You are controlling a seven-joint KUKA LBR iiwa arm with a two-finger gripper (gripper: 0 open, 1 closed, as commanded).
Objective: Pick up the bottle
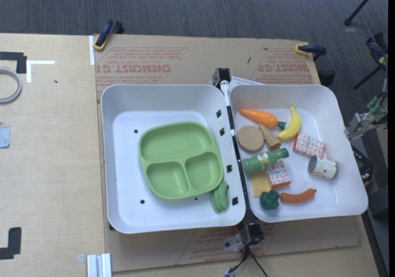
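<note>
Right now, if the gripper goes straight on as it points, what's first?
Depth unclear. The gripper hangs by the white right bin's outer rim, seemingly pointing down-left; that rim likely comes first, then the small white cylinder, well short of the green plastic bottle.

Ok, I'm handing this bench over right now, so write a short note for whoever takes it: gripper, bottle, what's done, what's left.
Gripper: no report from this view.
Bottle: green, lying on its side in the right bin, near the left wall, cap toward the right. A round cookie sits just above it, a small red-and-white box just below.
Left bin: green divided plate.
Done: nothing; bottle lies unlifted.
Left: reach in, grasp the bottle, lift it.
</note>
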